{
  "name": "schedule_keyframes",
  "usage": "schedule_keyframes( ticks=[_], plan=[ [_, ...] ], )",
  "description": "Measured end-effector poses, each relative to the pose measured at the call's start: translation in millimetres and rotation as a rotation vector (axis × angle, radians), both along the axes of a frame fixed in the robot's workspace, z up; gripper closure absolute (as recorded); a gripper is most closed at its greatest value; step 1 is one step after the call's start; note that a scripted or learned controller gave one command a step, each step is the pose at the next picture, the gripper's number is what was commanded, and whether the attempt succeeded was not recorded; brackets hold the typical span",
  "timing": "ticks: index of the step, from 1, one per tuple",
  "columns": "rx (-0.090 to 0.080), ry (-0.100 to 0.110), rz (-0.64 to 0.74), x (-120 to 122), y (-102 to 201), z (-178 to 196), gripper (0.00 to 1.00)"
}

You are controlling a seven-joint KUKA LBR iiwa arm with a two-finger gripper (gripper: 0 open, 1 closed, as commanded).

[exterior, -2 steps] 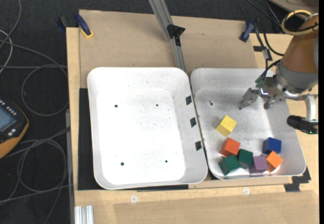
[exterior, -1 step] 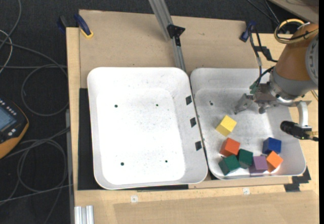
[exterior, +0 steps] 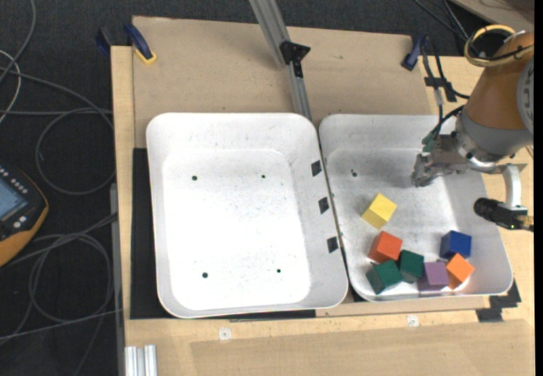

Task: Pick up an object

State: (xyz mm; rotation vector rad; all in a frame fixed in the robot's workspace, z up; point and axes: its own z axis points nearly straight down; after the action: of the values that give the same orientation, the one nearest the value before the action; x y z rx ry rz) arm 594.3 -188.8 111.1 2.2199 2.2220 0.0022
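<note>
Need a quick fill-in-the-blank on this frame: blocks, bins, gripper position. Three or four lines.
1. All the blocks lie in the ____ bin.
2. The block nearest the gripper is ____.
3. The purple block touches an orange block and a ____ one.
4. The blue block count is ____.

Missing: right; yellow; green; one

I see a bright, even light from above. The two white bins [exterior: 237,132] look very bright, almost washed out, with no strong glare. Shadows are soft and small, like the dark patch under the arm [exterior: 496,111]. The picture is a little grainy but mostly sharp.
</note>
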Motion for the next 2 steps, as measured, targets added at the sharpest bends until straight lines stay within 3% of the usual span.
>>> schedule_keyframes(
  ticks=[1,2],
  plan=[
    [-0.003,-0.007,0.0,3,-6,64,1.0],
    [-0.002,-0.004,0.001,4,-6,98,1.0]
  ],
)
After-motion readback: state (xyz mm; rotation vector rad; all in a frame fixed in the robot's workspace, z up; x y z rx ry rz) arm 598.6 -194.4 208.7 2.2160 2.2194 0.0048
